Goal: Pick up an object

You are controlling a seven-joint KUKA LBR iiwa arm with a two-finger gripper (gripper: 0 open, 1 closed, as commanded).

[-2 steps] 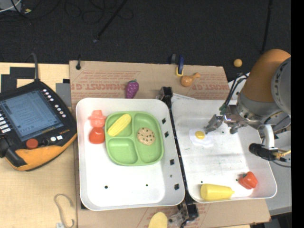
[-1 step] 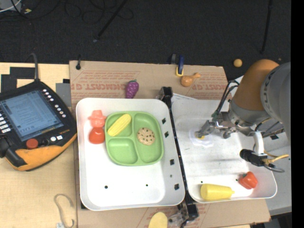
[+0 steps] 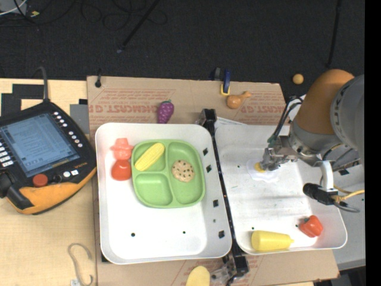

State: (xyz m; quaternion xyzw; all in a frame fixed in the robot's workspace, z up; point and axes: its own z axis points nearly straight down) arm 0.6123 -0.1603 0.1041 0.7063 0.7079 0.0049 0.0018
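My gripper [image 3: 268, 164] reaches down into the right bin [image 3: 280, 219], low over a small yellow and white object [image 3: 259, 168] on the bin floor. The fingers blur against that object. A yellow wedge-shaped toy [image 3: 271, 241] lies near the right bin's front edge. Beside it, at the front right, sits a red toy [image 3: 311, 226]. In the left bin [image 3: 155, 231] stands a green divided plate [image 3: 166, 174] holding a yellow corn cob [image 3: 149, 156] and a cookie [image 3: 183, 171]. A red and pink toy [image 3: 121, 159] stands left of the plate.
A purple grape toy [image 3: 165, 111] and an orange pear-shaped toy [image 3: 236, 99] lie on the cardboard behind the bins. A teach pendant [image 3: 41, 154] rests at the left. A yellow object [image 3: 198, 276] lies in front of the bins. Cables hang by the arm at the right.
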